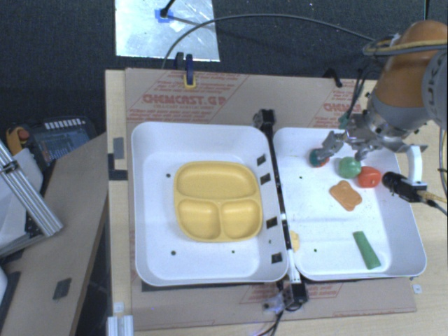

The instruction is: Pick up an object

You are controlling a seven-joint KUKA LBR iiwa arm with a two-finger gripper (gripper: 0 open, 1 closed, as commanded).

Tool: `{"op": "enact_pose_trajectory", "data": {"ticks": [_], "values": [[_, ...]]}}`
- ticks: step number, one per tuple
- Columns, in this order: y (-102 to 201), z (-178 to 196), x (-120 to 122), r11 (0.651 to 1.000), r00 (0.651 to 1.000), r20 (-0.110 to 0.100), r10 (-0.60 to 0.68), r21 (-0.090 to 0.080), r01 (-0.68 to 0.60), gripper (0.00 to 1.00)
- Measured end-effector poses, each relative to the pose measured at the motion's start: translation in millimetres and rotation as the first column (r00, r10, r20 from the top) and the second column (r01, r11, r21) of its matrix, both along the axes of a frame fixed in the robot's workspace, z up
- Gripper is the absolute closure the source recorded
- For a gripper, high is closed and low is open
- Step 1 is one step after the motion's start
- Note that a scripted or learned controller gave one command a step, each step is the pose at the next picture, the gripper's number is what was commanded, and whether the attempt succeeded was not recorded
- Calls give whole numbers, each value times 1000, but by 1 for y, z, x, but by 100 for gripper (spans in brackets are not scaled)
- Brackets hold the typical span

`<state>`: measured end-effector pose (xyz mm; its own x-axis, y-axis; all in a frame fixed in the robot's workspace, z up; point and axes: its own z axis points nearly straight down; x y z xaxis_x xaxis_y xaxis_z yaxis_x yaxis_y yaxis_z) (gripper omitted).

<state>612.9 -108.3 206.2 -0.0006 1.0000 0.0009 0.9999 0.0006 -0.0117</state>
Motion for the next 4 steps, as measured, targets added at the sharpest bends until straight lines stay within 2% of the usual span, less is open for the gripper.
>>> {"op": "enact_pose_trajectory", "data": {"ticks": [1,2,3,4], "values": [[0,8,3,1000,1000,13,2,-1,-2,0],[7,-51,-2,1000,1000,8,2,0,-2,0],[15,-97,3,1000,1000,12,4,-1,-4,0],[15,-123,3,1000,1000,11,2,-1,-2,0]]}}
